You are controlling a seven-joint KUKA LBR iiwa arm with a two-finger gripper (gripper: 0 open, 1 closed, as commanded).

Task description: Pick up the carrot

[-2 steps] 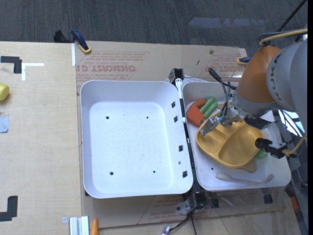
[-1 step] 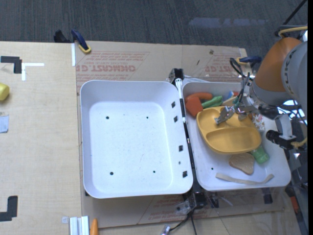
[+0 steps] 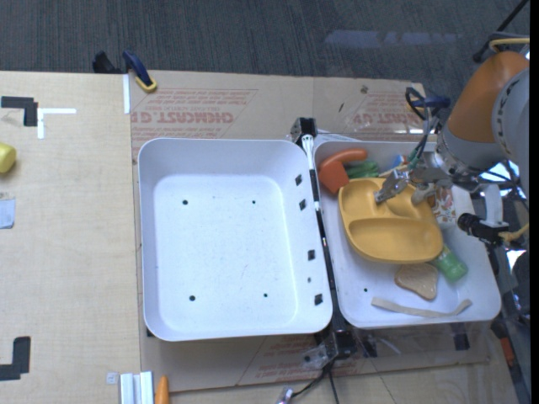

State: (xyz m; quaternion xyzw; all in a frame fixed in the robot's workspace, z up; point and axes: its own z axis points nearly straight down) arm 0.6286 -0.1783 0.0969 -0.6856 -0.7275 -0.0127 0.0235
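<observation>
The carrot (image 3: 333, 170) is orange with a green leafy top and lies in the far left corner of the right bin (image 3: 354, 297), touching the yellow divided plate (image 3: 392, 234). My gripper (image 3: 401, 185) hangs over the far edge of that plate, a short way right of the carrot's green end. The grey arm with its orange band reaches in from the right. Nothing shows in the gripper's hold.
The right bin also holds a green item (image 3: 451, 264), a slice of bread (image 3: 418, 281) and a pale strip (image 3: 421, 308) along its near side. The left bin (image 3: 160, 225) stands alongside. A yellow object (image 3: 5, 158) lies at the bench's far left.
</observation>
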